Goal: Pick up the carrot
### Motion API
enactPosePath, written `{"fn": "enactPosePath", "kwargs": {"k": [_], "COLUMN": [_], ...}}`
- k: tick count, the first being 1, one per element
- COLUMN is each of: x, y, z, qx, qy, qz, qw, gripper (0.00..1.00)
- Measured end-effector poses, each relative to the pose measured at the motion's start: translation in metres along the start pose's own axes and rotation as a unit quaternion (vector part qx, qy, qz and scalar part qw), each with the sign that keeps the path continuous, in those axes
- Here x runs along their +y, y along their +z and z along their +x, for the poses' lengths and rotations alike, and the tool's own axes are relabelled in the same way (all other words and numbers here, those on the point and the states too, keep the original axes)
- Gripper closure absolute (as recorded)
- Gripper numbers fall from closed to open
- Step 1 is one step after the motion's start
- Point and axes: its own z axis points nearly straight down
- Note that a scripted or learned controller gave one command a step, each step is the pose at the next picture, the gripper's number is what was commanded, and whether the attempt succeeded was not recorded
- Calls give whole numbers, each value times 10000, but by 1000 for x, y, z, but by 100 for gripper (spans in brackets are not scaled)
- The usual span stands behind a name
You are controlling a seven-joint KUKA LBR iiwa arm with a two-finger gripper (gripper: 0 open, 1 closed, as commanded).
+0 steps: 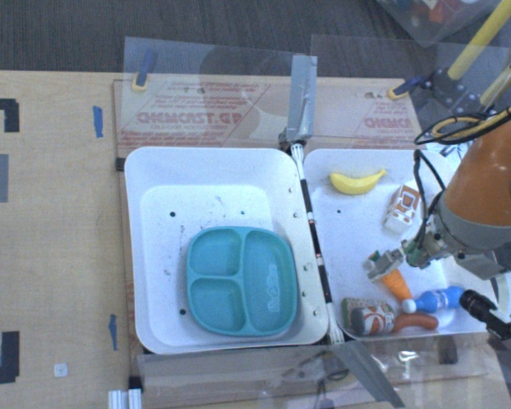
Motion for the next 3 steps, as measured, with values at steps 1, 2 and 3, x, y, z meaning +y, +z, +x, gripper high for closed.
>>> {"fn": "enactPosePath", "kwargs": {"k": [1,2,3], "x": [-18,-17,6], "y": [59,49,-37], "z": [-25,-26,46], "qx": [-16,-27,-17], "qy": [-522,-511,787], "qz": [-40,-55,-15], "qw": [9986,9987,9969], "gripper": [0,100,100]}}
